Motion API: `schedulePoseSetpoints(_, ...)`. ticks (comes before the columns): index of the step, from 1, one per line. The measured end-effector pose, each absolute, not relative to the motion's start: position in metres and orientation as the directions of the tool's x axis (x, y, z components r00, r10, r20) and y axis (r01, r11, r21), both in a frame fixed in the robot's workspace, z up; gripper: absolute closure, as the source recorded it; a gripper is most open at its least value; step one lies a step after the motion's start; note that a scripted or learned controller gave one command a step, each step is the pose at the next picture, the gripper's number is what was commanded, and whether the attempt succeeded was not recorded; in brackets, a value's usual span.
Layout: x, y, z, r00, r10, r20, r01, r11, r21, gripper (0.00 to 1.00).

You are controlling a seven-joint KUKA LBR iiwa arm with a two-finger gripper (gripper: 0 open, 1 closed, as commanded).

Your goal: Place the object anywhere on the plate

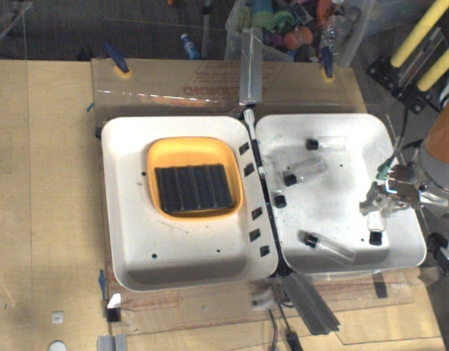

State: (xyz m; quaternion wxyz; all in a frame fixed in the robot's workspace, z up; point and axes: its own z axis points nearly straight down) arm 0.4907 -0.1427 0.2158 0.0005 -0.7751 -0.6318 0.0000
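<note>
Item: yellow plate (157, 154), my landmark, holding a dark ribbed insert (193, 188); it sits in the left bin (129, 258).

Item: task objects, clear tubes with black caps, all in the right bin (356, 126), well apart from the plate on its far side of the divider. One tube (326, 144) lies toward the back; one (303, 172) lies nearest the plate; one (329, 246) lies toward the front. A small capped piece (375, 236) stands farthest from the plate, just under my pincer.

Item: my pincer (376, 205), at the right bin's outer edge, farthest from the plate. I cannot tell its state.

Item: my arm, wrist low over the bin rim.

Method note: I judge a clean pick needs me centred over one tube, closing across its narrow width, then lifting clear of the divider before crossing to the plate.
</note>
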Motion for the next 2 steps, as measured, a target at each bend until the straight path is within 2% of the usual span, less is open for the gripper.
schedulePoseSetpoints(1,0.583,-0.127,0.169,0.216,0.976,0.000,0.976,-0.216,-0.002,1.00)
schedulePoseSetpoints(2,0.656,-0.100,0.135,0.187,0.982,0.000,0.982,-0.187,-0.002,1.00)
